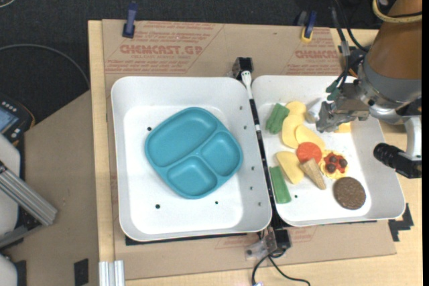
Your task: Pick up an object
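Crowding together in the right bin point(375, 211), the toy foods leave little room: yellow pieces point(293, 127), a green piece point(277, 117), an orange-red piece point(309, 151), a tan cone point(314, 173), a red berry cluster point(334, 161), a brown round cookie point(350, 191) and a second green stick point(280, 184) lie touching or just beside one another. The claw point(333, 116) hangs low at the cluster's upper right, near the yellow pieces; whether it is spread or pinching anything I cannot tell. Descending here, it risks nudging neighbours, catching two pieces, or slipping off a rounded edge. The blue divided plate point(194, 152) sits well apart in the left bin point(127, 144) on the bench point(167, 43).
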`<action>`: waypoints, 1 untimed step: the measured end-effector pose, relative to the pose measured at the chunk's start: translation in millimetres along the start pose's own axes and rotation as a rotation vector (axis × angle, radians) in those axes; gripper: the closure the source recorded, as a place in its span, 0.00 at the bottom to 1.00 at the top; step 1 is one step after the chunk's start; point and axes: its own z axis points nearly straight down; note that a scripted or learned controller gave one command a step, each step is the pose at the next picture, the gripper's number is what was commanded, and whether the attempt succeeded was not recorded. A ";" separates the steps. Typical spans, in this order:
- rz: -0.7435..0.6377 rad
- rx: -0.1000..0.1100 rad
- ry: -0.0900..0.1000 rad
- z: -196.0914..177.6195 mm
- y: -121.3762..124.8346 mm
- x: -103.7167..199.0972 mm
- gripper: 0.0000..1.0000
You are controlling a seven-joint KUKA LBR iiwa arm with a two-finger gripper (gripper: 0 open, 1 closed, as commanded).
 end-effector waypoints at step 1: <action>0.004 -0.033 -0.006 -215.9 -13.6 23.6 1.00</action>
